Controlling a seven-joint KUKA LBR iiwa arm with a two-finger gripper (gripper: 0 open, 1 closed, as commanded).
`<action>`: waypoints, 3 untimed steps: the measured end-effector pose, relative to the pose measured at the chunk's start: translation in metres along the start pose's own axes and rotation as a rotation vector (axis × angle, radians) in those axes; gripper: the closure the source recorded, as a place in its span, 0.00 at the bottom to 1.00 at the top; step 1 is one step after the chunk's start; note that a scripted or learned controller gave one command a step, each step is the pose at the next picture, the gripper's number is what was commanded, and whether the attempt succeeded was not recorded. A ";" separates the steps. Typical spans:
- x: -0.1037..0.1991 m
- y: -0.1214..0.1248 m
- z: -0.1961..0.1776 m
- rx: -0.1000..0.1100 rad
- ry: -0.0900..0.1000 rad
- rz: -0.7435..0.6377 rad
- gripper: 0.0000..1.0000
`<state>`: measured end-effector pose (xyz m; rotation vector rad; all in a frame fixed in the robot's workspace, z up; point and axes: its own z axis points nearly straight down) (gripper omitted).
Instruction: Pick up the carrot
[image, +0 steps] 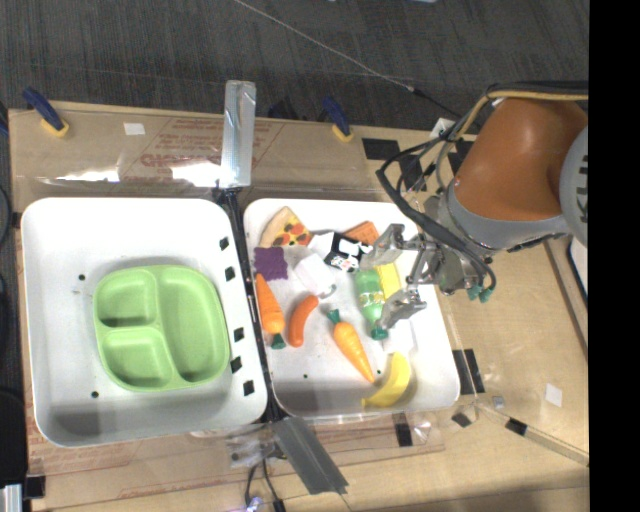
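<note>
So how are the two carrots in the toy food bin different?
The carrot by the divider lies almost straight up and down the picture against the right bin's left wall; the middle carrot lies slanted, its tip pointing toward the banana. The wall carrot looks longer and thinner, the middle one stubbier. Both are orange with green tops.
</note>
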<state>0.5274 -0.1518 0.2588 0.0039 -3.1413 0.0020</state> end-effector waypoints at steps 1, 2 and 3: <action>-0.006 -0.021 0.166 -0.001 0.000 0.363 0.00; -0.008 -0.019 0.155 -0.001 -0.001 0.355 1.00; -0.018 -0.038 0.072 -0.001 -0.004 0.612 1.00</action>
